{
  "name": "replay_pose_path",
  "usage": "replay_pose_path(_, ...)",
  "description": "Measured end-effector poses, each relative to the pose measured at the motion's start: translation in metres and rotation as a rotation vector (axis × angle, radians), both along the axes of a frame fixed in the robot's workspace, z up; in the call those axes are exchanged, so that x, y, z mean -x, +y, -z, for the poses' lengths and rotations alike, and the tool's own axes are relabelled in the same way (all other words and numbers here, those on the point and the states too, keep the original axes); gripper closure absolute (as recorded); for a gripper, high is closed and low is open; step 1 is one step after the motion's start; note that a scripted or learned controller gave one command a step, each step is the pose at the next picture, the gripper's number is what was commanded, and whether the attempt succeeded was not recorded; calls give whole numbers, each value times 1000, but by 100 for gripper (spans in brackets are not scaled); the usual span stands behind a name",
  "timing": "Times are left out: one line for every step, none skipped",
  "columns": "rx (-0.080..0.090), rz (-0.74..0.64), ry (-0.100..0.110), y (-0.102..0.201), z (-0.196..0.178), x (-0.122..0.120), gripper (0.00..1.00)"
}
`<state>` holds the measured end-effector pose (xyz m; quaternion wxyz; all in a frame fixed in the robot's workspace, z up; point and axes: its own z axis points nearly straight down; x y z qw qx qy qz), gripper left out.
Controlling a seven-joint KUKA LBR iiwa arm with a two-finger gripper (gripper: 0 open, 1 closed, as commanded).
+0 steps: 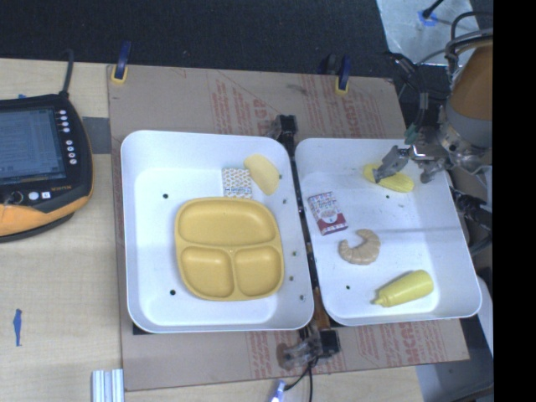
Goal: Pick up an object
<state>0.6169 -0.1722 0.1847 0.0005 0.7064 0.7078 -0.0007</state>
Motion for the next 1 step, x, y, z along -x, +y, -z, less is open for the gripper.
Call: replay_pose_path(-3, -3, 2, 2, 2, -40, 0)
